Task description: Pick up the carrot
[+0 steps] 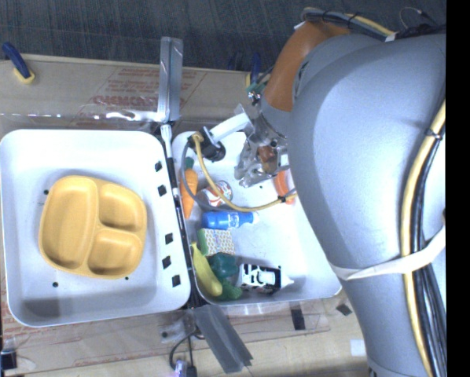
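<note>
The gripper (pixel 255 163), its closure impossible to tell, hangs in the right bin (pixel 317 277) near the carrot (pixel 189 192), the approach apparently under way and a leftward descent needed next.

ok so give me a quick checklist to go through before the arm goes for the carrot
1. Target in view: the slim orange carrot lies in the shallow white right-hand bin, against its left wall. Ok.
2. Gripper over target: the two-finger gripper sits to the right of the carrot, not above it. Not ok.
3. Finger state: cannot tell.
4. Room around carrot: the blue plastic bottle lies just below and right, and the bin wall crowds its left side. Not ok.
5. Cable: a yellow looped cable hangs near the carrot. Cannot tell if it would snag.
6. Drop spot: the yellow compartment tray sits in the left-hand bin. Ok.
</note>
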Controlling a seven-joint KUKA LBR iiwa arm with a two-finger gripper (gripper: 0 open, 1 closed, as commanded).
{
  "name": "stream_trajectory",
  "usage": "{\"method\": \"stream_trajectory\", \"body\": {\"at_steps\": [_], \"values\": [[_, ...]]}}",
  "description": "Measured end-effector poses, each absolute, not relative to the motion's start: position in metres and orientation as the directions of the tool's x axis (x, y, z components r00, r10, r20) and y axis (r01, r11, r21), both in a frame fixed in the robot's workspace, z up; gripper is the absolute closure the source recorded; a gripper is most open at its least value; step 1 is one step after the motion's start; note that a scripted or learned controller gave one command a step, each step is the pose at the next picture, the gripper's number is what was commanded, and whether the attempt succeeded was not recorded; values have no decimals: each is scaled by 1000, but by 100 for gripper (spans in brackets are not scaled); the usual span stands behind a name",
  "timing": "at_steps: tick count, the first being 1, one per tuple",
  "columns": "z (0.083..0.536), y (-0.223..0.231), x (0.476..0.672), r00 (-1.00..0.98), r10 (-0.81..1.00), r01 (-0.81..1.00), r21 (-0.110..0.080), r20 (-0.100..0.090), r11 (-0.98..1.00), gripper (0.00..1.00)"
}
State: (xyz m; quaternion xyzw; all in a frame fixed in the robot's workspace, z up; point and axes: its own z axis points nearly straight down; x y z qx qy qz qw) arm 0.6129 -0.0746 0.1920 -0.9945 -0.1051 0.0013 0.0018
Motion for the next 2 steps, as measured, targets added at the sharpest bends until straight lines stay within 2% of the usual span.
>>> {"method": "stream_trajectory", "body": {"at_steps": [1,2], "values": [[190,-73,590,979,204,204,-4,-6,-979,100],[328,-14,605,979,204,204,-1,0,-979,100]]}}
